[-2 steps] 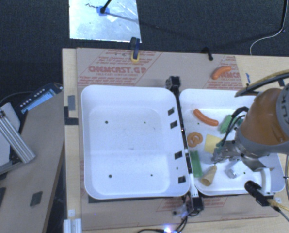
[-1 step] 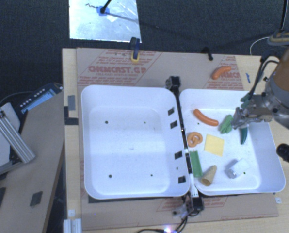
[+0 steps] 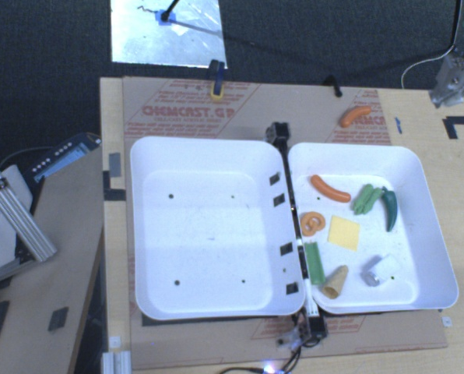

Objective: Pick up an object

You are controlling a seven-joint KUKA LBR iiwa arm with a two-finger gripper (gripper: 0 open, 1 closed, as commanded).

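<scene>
Nothing is picked yet: the hot dog [image 3: 330, 188], pretzel [image 3: 312, 224] and cheese slice [image 3: 344, 233] lie in the right bin [image 3: 430, 209]; the hand's [image 3: 454, 80] state I cannot tell.

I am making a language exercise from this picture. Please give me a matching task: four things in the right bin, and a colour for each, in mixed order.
Things:
1. sausage
2. flat square slice
3. pepper
4. small block

Colours:
a. grey
b. dark green
c. orange-red
d. pale yellow

Pairs: 1-c, 2-d, 3-b, 4-a. All four lie in the right bin.
</scene>
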